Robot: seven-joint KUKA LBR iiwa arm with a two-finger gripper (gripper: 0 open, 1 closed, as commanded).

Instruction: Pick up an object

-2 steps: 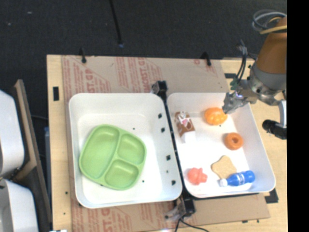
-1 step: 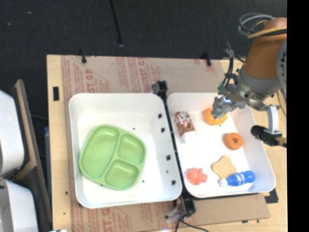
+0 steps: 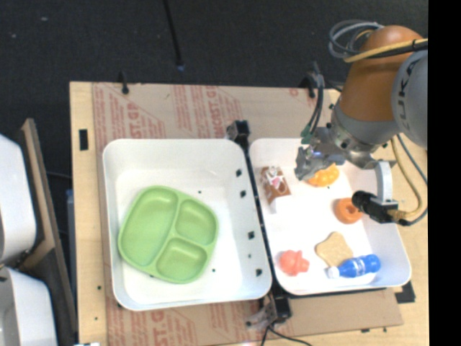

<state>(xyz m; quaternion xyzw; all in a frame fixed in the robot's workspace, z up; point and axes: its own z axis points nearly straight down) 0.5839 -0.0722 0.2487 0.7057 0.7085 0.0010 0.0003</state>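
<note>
Gripper (image 3: 311,163) low in the far part of the right bin (image 3: 284,148), just beside and touching an orange-yellow toy (image 3: 324,176); state of the fingers impossible to tell, being dark and merged with the wrist above. No object visibly between them.

Likely target: the orange-yellow toy, lying flat near the bin's far wall, long axis roughly left to right, slightly tilted, left end tucked under the gripper.

Elsewhere in the right bin: a brown packet (image 3: 274,183) near the divider, long axis running near to far; an orange ring (image 3: 347,210) toward the right; a slice of toast (image 3: 334,249); a blue bottle (image 3: 354,267) lying on its side, cap toward the left; a pink toy (image 3: 292,262) at the near edge. In the left bin (image 3: 114,166), a green divided plate (image 3: 168,233).

For a sound grasp: centre over the toy's middle rather than its end, close across the short axis, descend fully to the bin floor before closing, then lift straight up, clear of the brown packet well apart to the left.
</note>
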